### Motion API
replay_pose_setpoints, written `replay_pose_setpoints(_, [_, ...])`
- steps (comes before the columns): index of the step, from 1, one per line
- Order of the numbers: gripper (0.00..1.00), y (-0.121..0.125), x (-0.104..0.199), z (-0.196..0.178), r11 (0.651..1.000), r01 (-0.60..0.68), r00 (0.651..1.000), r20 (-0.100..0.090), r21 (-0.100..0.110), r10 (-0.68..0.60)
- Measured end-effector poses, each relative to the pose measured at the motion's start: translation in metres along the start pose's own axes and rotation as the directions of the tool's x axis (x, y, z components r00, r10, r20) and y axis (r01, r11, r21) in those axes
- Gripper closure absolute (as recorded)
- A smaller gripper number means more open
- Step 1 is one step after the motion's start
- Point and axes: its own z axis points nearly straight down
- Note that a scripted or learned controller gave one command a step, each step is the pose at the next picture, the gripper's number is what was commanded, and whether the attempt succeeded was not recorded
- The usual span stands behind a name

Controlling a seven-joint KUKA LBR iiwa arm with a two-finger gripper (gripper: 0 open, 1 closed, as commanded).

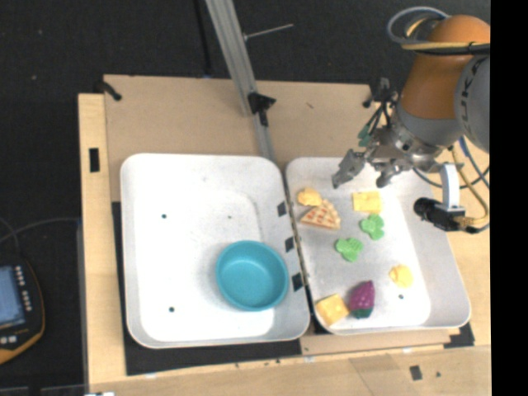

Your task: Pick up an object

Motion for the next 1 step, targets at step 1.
replay_pose_setpoints(1, [0.00, 0.0000, 0.0001, 0.0000, 1.000, 0.000, 1.000, 0.000, 0.000, 0.000])
